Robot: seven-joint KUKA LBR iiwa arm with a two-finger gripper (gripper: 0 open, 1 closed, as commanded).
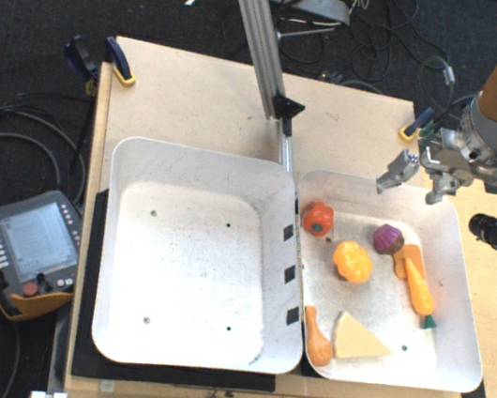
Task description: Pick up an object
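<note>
My gripper [416, 185] hangs open above the far rim of the right bin [463, 279], with nothing between its fingers. Below it in that bin lie a purple onion-like toy [388, 237], an orange carrot [417, 281], a yellow pepper [353, 261] and a red tomato [318, 218]. At the bin's near side rest a pale yellow cheese wedge [358, 339] and a small orange gourd [317, 339]. The purple toy is the nearest thing, a little toward me from the gripper.
The left bin [139, 174] adjoins the right one. A slanted metal pole [262, 39] crosses the bench's far side down to the bins' junction. Clamps sit at the bench corners [120, 66]. A teach pendant [26, 245] lies off the bench at left.
</note>
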